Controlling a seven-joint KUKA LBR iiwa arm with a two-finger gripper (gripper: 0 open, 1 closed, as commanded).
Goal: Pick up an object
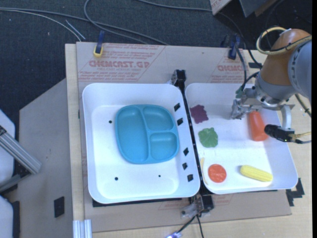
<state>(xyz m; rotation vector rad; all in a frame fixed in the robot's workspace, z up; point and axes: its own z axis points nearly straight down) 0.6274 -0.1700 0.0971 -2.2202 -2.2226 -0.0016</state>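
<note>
- The arm's hand (239, 109) hangs low over the far part of the right bin (282, 180). Honestly can't tell how it's set from this angle.
- An orange cylinder-ish toy (257, 126) lies just right of the hand, near it.
- Also in that bin: a purple piece (199, 113), a green lumpy one (208, 137), a red-orange tomato-like round (217, 173) and a yellow corn cob (256, 173).
- The left bin (99, 182) holds a blue divided tray (146, 133).

Tray (147, 133) in L bin (94, 133); five toys in R bin (282, 177); hand (239, 109) above R bin
</note>
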